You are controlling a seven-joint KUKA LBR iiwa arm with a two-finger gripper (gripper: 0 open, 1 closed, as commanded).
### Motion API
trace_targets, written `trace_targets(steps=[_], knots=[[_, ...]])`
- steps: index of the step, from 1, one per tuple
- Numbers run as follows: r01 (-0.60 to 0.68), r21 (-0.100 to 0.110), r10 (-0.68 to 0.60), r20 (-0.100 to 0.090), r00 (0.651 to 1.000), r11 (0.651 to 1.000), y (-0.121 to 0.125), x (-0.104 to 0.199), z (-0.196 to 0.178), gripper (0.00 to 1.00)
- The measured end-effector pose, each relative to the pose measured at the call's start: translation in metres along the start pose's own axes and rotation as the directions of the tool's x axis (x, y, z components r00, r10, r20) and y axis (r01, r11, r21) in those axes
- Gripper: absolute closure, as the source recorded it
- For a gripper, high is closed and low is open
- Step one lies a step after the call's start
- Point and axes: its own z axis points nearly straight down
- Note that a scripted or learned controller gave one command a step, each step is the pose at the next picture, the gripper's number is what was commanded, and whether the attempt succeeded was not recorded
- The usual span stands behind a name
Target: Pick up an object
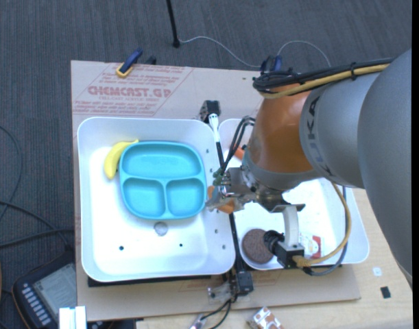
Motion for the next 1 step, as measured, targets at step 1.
trace_targets(steps=[1], knots=[[-0.004, 0.002, 0.004, 0.002, 1.0, 1.0, -0.0007, -0.0794, 0.0261, 1.0]])
